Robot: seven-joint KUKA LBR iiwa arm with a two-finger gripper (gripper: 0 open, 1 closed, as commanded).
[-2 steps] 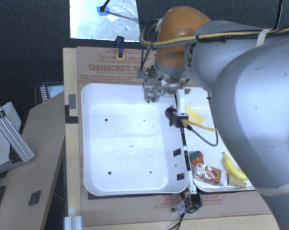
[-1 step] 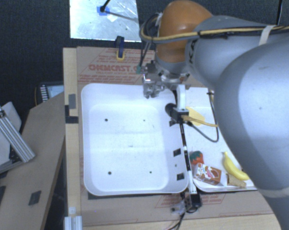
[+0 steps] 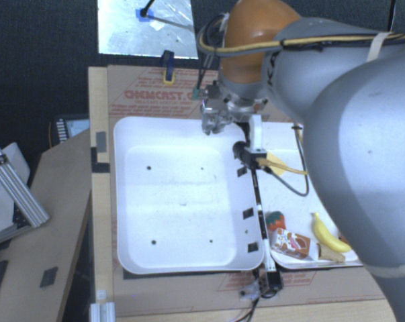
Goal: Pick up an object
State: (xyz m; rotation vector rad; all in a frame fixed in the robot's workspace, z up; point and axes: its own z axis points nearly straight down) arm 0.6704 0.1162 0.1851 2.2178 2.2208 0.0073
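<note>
Banana (image 3: pixel 326 234), yellow, curved, beside printed packet (image 3: pixel 293 244) at right bin's (image 3: pixel 286 143) front edge; cardboard (image 3: pixel 155 92) lettered "CHEMCAST"; gripper (image 3: pixel 214 123) state: cannot tell

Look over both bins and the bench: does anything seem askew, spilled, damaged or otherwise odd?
Nothing looks spilled or broken. The banana and a small printed packet lie in the near corner of the right bin, partly hidden by the arm. The gripper hangs over the far edge of the left bin, away from them.
</note>
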